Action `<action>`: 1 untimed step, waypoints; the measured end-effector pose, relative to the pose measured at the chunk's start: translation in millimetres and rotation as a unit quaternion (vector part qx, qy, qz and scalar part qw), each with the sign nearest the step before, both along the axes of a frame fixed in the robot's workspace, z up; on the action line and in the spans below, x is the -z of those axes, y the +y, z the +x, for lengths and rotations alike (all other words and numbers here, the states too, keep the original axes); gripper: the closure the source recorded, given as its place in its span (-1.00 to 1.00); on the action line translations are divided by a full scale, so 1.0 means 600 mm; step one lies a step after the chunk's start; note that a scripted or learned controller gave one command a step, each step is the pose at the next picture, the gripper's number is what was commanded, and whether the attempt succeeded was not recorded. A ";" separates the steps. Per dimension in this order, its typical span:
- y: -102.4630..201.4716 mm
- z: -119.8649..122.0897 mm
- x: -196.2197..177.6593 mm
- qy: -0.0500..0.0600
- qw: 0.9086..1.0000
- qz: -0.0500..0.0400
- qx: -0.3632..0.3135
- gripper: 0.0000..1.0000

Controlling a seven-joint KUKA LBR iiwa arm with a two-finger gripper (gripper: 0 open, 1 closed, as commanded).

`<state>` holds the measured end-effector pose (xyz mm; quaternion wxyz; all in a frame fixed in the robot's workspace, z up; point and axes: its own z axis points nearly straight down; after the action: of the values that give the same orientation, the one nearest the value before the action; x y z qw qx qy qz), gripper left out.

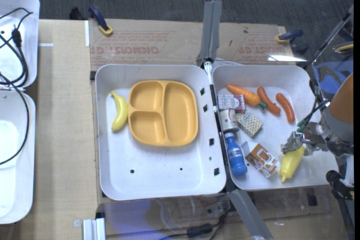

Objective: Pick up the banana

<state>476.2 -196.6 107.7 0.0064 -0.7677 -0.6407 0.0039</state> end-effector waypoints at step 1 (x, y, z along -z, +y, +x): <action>0.035 0.018 -0.003 -0.003 0.999 -0.001 -0.034 1.00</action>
<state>486.8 -175.5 109.5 0.0035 -0.7454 -0.6666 0.0024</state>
